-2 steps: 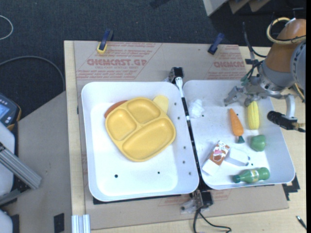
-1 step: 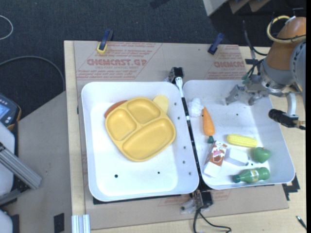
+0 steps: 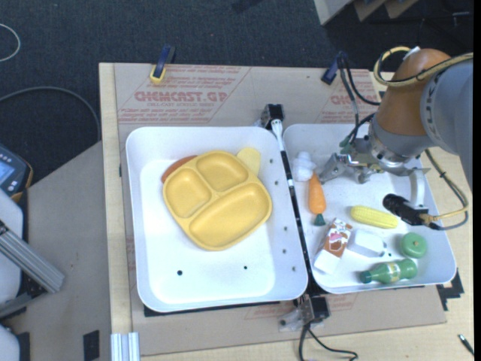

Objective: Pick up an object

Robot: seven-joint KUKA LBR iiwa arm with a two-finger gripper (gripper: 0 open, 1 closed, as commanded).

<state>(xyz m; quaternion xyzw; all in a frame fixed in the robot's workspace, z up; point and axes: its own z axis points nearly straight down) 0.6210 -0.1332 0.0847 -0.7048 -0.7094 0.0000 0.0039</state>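
Green plastic bottle lies at the right white bin's front; above, the pincer hangs, grip impossible to read, near the orange carrot.

A yellow plastic divided tray lies in the left white bin. In the right white bin, an orange toy carrot lies left of a yellow toy corn cob, with a green plastic bottle nearer the front.

Brown board printed with red lettering beneath two white bins, blue-and-yellow clamp at its top-left edge, dark clamp at top right, dark carpet, white cable loop far left
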